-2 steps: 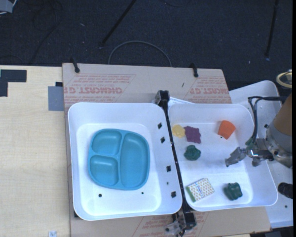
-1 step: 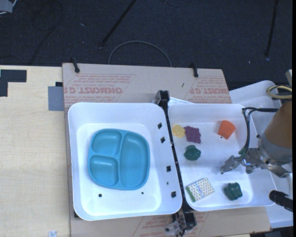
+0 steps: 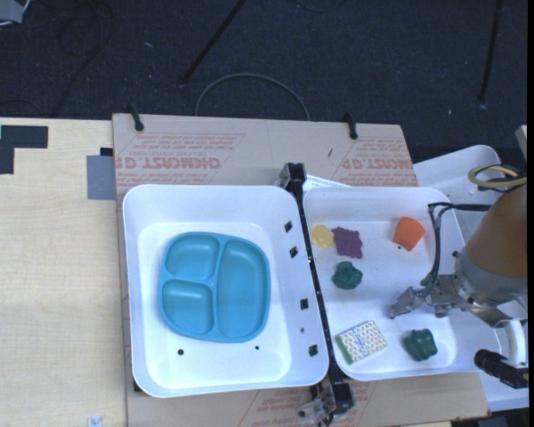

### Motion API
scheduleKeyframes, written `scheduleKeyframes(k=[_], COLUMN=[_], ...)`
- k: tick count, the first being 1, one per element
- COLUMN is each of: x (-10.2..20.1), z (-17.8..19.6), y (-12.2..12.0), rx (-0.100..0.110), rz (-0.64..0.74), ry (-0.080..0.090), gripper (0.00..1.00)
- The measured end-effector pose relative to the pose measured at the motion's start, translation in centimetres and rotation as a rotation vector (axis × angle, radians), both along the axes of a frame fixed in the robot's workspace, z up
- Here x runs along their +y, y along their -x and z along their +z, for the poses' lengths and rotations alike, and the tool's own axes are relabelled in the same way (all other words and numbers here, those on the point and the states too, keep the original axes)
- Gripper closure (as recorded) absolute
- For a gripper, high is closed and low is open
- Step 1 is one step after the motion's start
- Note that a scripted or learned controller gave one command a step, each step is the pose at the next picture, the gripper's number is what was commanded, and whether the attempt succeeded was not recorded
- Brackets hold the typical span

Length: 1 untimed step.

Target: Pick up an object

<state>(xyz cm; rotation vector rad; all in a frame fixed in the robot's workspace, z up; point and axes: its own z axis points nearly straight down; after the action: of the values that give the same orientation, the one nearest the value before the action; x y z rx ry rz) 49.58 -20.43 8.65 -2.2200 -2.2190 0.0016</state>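
Note:
The right bin [image 3: 445,205] holds several small objects: a yellow piece [image 3: 321,235], a purple piece [image 3: 347,241], an orange block [image 3: 408,232], a dark green lump [image 3: 346,276], a second green lump [image 3: 419,344] and a patterned flat box [image 3: 360,341]. My gripper [image 3: 416,300] hangs low over the right side of this bin, reaching in from the right. It sits between the orange block and the lower green lump, touching neither. Nothing shows in its grasp.
The left bin [image 3: 142,212] holds a blue divided plate [image 3: 216,286]. A black divider [image 3: 304,274] runs between the bins. The arm's grey body with its orange band [image 3: 507,238] covers the right bin's right edge. Cardboard [image 3: 249,154] lies under both bins.

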Motion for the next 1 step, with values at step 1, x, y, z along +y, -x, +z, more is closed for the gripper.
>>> scheduleKeyframes(k=[1], x=[-0.16], z=[1.18], y=[-0.09], rx=[-0.002], rz=[-0.004], ry=[0.001], gripper=[1.00])
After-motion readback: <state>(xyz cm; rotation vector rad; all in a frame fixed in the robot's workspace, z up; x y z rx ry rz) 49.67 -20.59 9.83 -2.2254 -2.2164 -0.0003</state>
